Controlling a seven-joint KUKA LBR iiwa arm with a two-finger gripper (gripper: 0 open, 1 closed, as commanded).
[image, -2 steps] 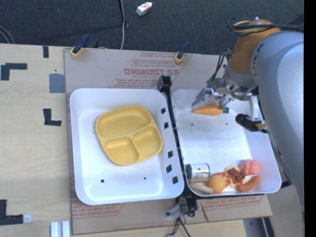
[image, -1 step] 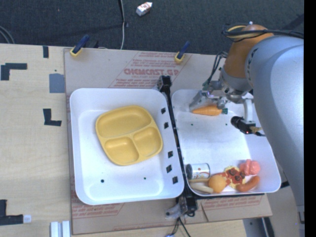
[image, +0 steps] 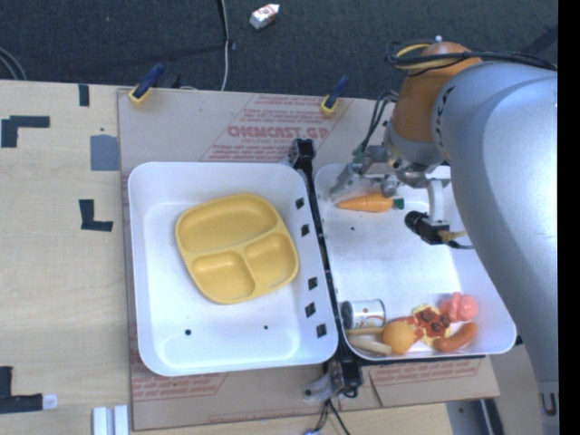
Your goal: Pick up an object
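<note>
An orange toy carrot (image: 365, 204) lies crosswise near the far end of the right bin (image: 399, 265). My gripper (image: 369, 183) hangs directly over it, under the orange-banded wrist (image: 426, 98), and its lower parts reach down to the carrot's top edge. From this angle I cannot tell whether the carrot is gripped or resting on the bin floor. At the near end of the same bin sits a small heap: a little can (image: 364, 314), an orange fruit (image: 397, 335), a pink toy (image: 460, 307), a red sausage (image: 455, 337) and a pale piece (image: 367, 342).
The left bin (image: 154, 333) holds a yellow divided plate (image: 237, 247). A black divider with clips (image: 313, 243) runs between the bins. The grey arm (image: 517, 198) covers the right bin's right side, and a black fitting (image: 426, 227) juts out beside the carrot.
</note>
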